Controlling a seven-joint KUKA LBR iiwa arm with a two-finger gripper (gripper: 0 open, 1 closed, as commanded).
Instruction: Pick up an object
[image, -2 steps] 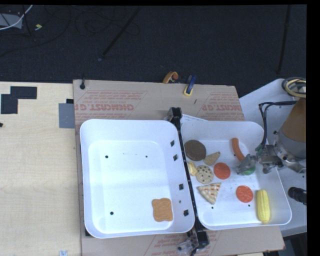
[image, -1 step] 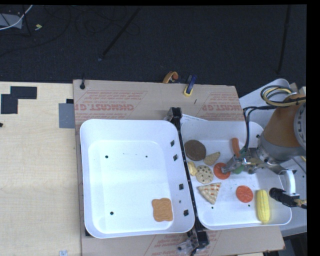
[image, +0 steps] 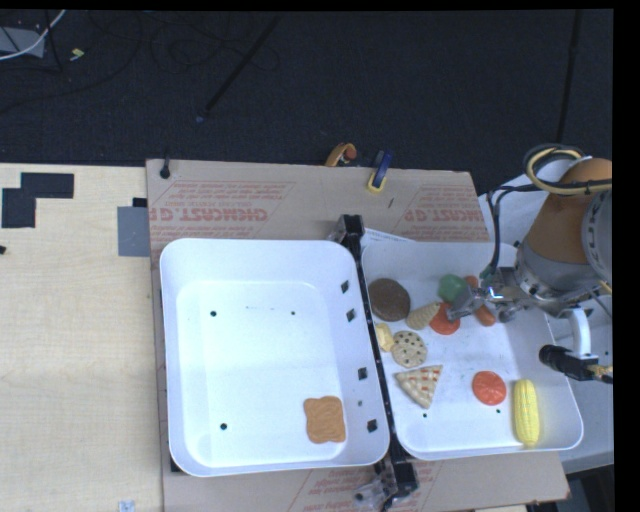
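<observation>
Gripper low over the right bin, near its upper middle — fingers too small and cluttered to tell whether released or clenched. Just beside the tips: a green piece and two orange-red pieces. Further left, a brown disc, a speckled cookie, a pizza wedge. Toward the near edge, a red round and a yellow corn cob. Left bin alongside — an orange toast slice near its lower right corner.
</observation>
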